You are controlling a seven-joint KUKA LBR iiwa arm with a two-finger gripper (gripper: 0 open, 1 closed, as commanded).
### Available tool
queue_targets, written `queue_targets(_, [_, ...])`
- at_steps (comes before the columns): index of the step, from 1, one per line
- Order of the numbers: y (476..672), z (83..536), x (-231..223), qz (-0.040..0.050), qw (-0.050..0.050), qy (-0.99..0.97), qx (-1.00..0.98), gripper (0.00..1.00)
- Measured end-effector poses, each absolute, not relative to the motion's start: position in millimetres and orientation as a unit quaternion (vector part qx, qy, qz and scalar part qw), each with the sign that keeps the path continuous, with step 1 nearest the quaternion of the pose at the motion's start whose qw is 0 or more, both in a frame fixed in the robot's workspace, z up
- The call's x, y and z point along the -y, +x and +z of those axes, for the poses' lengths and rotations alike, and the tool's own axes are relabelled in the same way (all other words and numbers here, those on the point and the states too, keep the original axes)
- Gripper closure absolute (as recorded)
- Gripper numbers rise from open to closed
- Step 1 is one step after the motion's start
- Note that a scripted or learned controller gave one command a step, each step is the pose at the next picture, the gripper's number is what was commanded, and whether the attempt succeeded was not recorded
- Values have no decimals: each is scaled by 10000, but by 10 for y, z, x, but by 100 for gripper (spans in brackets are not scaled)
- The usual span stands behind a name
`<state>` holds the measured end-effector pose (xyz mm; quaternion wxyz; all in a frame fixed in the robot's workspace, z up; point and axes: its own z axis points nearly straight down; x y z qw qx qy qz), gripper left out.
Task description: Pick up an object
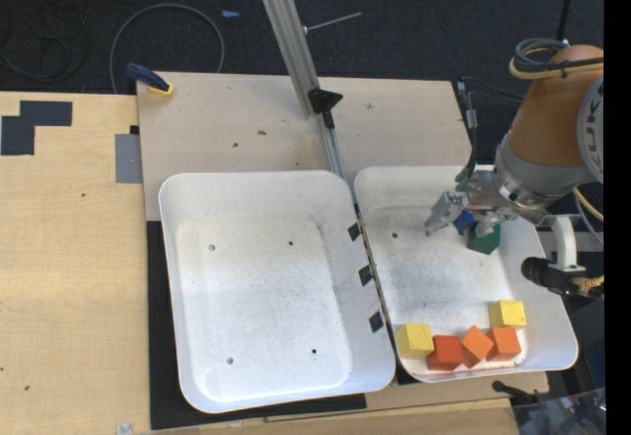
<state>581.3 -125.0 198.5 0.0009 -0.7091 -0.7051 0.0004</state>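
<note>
The tool (461, 216) hangs low over the right bin (414, 265), with the green block (484, 242) just to its right and nearer; whether it grips anything, I cannot tell.

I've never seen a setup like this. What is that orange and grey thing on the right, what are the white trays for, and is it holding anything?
You are looking down at a slant from one fixed camera above a bench. The orange and grey thing is a robot arm reaching in from the right. Its end effector hangs over the right bin, close to a green block with a blue block beside it. Whether it grips either one I cannot tell. Along that bin's near edge lie two yellow blocks and three orange ones. The left bin sits beside it. The arm's job is to pick up an object.
</note>
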Motion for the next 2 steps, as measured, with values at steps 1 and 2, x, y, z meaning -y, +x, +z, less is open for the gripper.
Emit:
queue_targets(1, [5609,3240,1261,-18,-29,-7068,7074,0])
queue_targets(2, [6003,2349,1722,29,27,-7079,7063,0])
